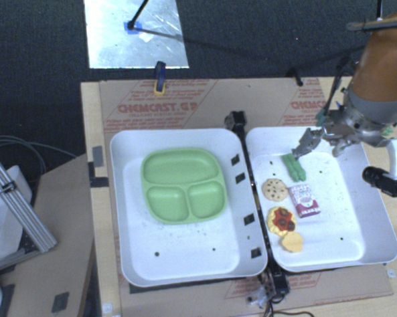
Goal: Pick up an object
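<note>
In the right bin (374, 227) lie a green bean-like piece (294, 167), a brown cookie (275, 189), a pink and red carton (304, 200), a pizza slice (281, 219) and a small yellow piece (292, 242). My gripper (322, 145) hangs over the far part of this bin, just right of and above the green piece. It is open, its fingers spread wide with nothing between them. The left finger's tip is close to the top end of the green piece.
The left bin (134, 259) holds a light green divided plate (184, 185). A black divider strip (250, 205) runs between the two bins. A silver sheet (136, 31) and a yellow and blue clamp (159, 78) lie beyond the bins.
</note>
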`<act>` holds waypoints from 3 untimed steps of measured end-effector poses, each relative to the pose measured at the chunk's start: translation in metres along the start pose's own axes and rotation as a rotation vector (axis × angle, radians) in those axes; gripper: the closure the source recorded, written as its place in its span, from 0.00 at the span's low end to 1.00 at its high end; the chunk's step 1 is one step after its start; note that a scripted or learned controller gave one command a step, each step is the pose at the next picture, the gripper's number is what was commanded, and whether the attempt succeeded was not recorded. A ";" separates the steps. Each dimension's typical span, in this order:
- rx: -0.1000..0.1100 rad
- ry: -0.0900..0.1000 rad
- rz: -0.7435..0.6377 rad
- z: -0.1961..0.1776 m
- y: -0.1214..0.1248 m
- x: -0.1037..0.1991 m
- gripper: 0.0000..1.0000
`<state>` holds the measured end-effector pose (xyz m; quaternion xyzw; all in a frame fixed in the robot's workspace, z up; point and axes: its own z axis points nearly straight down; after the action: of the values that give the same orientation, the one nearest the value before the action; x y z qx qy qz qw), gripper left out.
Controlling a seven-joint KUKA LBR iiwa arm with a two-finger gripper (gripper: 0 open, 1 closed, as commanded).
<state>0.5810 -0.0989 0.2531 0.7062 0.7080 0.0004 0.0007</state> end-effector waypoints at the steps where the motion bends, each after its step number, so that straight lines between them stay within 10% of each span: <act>1: 0.004 0.000 0.003 0.081 0.036 -0.039 0.00; 2: 0.006 0.000 0.002 0.174 0.051 -0.056 0.00; 3: -0.004 0.000 0.001 0.157 0.054 -0.055 1.00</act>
<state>0.6352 -0.1542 0.0960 0.7067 0.7075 0.0015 0.0020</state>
